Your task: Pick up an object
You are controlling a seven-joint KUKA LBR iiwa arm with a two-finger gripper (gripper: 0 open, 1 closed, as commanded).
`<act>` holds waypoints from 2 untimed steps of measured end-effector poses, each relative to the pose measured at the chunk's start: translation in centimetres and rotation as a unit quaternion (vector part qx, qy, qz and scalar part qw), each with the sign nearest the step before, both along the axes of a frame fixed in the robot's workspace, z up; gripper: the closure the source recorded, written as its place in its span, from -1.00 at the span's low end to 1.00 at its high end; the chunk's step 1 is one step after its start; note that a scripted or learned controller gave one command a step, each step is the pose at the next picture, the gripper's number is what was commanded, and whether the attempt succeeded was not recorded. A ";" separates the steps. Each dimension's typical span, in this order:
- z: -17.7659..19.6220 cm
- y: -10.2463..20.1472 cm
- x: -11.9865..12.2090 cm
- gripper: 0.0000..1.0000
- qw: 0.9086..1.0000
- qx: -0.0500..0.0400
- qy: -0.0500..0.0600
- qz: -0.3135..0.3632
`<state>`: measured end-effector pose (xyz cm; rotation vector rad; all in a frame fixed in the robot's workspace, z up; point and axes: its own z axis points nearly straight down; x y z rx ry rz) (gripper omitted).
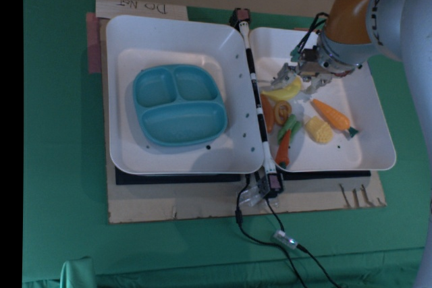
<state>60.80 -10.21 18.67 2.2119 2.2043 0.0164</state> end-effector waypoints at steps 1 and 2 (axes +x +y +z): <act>1.3 -0.1 0.2 1.00 1.000 -0.001 -0.004 -0.002; 11.2 2.1 -1.3 1.00 1.000 0.002 0.008 0.000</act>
